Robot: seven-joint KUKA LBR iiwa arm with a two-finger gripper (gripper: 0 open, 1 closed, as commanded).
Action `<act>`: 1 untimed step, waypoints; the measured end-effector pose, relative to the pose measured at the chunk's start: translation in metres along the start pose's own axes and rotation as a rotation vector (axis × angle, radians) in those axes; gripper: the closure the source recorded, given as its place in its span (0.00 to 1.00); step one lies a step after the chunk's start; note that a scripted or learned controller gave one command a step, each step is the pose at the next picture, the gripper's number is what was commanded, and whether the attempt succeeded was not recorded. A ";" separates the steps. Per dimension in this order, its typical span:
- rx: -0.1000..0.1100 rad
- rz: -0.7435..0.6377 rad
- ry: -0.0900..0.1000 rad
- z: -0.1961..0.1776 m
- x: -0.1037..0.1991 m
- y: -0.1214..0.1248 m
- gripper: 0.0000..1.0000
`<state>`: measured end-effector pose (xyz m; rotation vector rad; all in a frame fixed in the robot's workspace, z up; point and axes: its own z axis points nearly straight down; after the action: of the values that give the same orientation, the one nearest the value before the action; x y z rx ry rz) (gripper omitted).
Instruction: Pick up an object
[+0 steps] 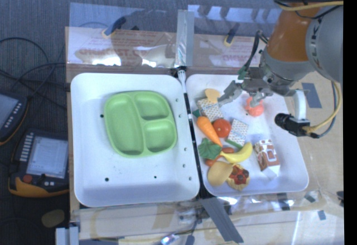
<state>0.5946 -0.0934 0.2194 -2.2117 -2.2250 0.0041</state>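
**Gripper spread over the right bin's far edge**

The arm (304,32) is reaching over the right bin (295,179); its gripper (249,92) is hanging spread, holding nothing. Toy food is crowding the bin's middle, so closing fingers risk nudging neighbours. A pink piece (255,106) is lying partly hidden beneath the gripper, hard to identify.

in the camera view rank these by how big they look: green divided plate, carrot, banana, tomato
1. green divided plate, by far the largest, in the left bin
2. carrot and banana: they look alike in length, so I won't rank them
3. tomato, the smallest
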 end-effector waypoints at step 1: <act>-0.002 0.141 -0.002 0.092 -0.002 -0.018 0.00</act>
<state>0.5758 -0.0958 0.1278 -2.3650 -2.0651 0.0047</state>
